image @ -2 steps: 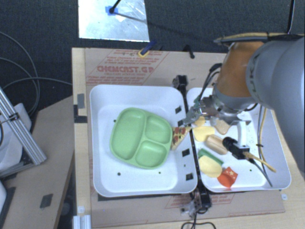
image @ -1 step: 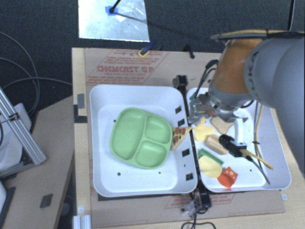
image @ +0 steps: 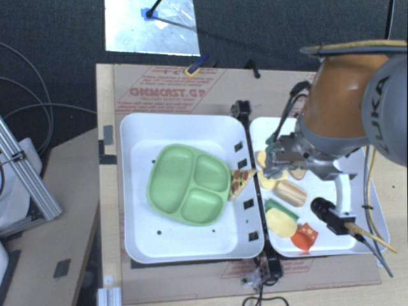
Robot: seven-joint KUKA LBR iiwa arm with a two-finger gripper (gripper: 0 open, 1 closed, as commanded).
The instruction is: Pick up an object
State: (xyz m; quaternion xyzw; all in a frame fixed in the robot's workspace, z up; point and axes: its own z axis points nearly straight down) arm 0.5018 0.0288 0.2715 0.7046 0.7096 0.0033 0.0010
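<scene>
Seemingly, tool (image: 273,164) touches yellow toy (image: 262,160).

Count, single camera view from above.

White bins: 2, a left bin (image: 137,234) and a right bin (image: 376,225), side by side.

Green divided plate (image: 188,185): 1, with 3 compartments.

Pizza slice toy (image: 239,182): 1.

Hot dog toy (image: 290,192): 1.

Yellow rounded piece with a green part (image: 280,220): 1.

Small red item (image: 305,236): 1.

Further yellowish pieces partly hidden under the arm: number cannot be told.
</scene>
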